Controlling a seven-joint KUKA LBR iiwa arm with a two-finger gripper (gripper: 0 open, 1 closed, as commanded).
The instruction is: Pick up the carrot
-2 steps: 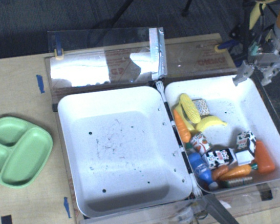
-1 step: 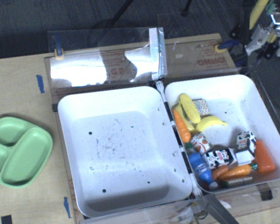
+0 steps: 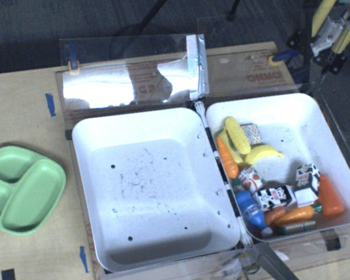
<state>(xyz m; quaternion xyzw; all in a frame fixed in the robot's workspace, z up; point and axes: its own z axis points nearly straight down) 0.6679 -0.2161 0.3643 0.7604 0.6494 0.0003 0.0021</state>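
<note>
Lying against the right bin's (image 3: 327, 121) near rim, the carrot (image 3: 329, 196) has open floor behind.

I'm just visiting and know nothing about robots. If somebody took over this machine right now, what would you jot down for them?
Gripper: parked at the far right corner, outside the bins, carrying nothing visible; whether it is open is unclear.
Job's thing: orange toy carrots lie in the right white bin, one along its left wall, one near the right front corner, among a yellow corn cob, a blue bottle and small cartons.
Other: the left white bin; a green divided plate on the bench.
Done: nothing yet.
Left: reach in, grasp a carrot, lift it.
</note>
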